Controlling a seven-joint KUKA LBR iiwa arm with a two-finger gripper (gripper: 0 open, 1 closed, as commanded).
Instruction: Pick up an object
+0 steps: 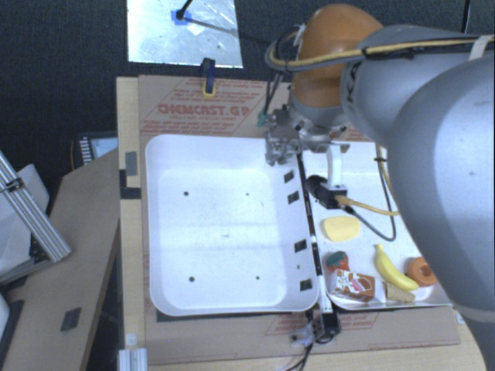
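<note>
A strip of metal rail [31, 215] leans at the far left edge, beside the wooden bench [85, 230]. Next comes the left bin [213, 222], a shallow white tray with a few dark specks on its floor, resting on a sheet of brown cardboard [203, 108] printed in red. Above that, a square of shiny foil [184, 20] lies on the dark backing. Over the wall where the two bins meet hangs the gripper [280, 149], at the far end of that divide; whether it is spread or pinched cannot be told from this angle, and nothing shows held in it. In the right bin [360, 184] lie the toys: a pale yellow lump [340, 228], a small red-and-white packet [352, 284], a banana [393, 267] and an orange round piece [421, 271]. The big grey arm [433, 153] covers the bin's right side.
</note>
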